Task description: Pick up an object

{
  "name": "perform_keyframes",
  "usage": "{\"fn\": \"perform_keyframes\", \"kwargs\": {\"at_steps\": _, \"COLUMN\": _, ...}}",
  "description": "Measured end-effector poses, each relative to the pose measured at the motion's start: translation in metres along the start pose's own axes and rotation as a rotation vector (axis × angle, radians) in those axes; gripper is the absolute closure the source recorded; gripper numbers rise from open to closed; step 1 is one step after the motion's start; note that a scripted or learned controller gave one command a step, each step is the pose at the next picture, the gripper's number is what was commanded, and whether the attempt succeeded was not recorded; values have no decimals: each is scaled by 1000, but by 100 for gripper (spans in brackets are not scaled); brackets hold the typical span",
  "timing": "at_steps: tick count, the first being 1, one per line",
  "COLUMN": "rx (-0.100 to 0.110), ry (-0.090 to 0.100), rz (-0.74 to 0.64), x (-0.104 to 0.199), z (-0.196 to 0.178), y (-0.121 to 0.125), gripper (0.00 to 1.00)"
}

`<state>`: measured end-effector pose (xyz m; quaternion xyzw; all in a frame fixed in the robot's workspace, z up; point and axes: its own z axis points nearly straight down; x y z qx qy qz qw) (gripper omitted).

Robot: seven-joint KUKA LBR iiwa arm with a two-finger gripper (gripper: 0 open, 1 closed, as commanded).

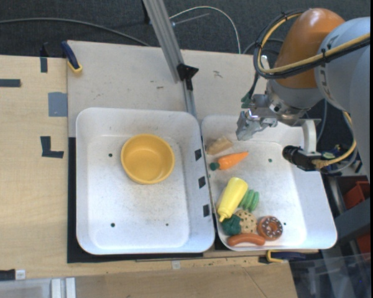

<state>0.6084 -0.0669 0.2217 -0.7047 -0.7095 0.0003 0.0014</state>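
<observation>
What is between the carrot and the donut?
In the camera view, the yellow corn and a green toy lie between the carrot and the donut.

Arm cut off by the right edge

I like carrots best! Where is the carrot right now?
The carrot lies in the right bin, toward its far left corner, just below the beige piece and above the yellow corn. The gripper hangs nearby.
</observation>
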Motion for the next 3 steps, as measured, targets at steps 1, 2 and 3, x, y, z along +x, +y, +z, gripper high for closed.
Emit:
{"fn": "perform_keyframes", "kwargs": {"at_steps": 1, "rx": 0, "ry": 0, "rz": -1, "x": 59, "z": 9, "y": 1, "gripper": 100}}
{"fn": "perform_keyframes", "kwargs": {"at_steps": 2, "rx": 0, "ry": 0, "rz": 0, "x": 116, "z": 15, "y": 3, "gripper": 100}}
{"fn": "perform_keyframes", "kwargs": {"at_steps": 3, "rx": -2, "ry": 0, "rz": 0, "x": 162, "z": 2, "y": 12, "gripper": 100}}
